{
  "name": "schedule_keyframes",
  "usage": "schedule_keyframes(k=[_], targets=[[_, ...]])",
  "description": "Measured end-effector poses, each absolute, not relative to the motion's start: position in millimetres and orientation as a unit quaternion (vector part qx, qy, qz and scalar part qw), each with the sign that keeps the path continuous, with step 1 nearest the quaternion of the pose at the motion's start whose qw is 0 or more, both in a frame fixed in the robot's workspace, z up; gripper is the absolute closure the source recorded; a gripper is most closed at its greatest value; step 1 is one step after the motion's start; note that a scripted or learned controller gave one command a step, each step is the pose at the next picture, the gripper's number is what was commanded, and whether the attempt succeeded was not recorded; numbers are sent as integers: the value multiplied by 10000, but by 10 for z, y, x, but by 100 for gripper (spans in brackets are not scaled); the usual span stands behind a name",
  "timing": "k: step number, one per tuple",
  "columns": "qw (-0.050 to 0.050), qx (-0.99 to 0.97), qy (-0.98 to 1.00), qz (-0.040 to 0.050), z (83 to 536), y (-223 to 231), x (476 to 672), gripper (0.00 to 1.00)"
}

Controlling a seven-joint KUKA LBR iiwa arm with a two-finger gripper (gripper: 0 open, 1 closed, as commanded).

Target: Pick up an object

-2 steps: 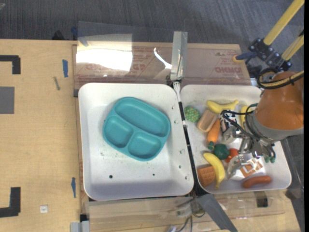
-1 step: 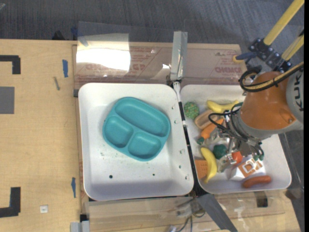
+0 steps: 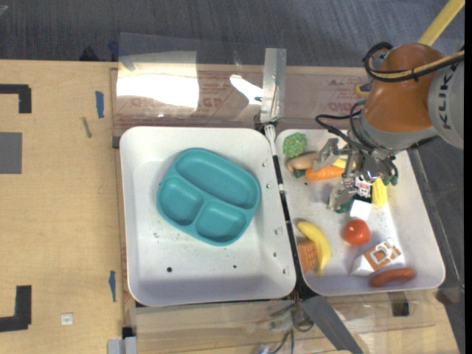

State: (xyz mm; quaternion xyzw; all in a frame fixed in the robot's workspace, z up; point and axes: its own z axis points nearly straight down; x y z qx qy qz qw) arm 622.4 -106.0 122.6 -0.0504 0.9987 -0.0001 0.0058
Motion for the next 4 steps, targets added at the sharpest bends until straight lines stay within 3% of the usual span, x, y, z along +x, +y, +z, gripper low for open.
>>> schedule_keyframes(k=[1,2,4], targets=[[55,-204,9998,-2,891,-1130,6025,0],[53,-743,9972,-10,894,-1410,5427,0],[83,-290,9995,-11,898,-1448,4979,0]])
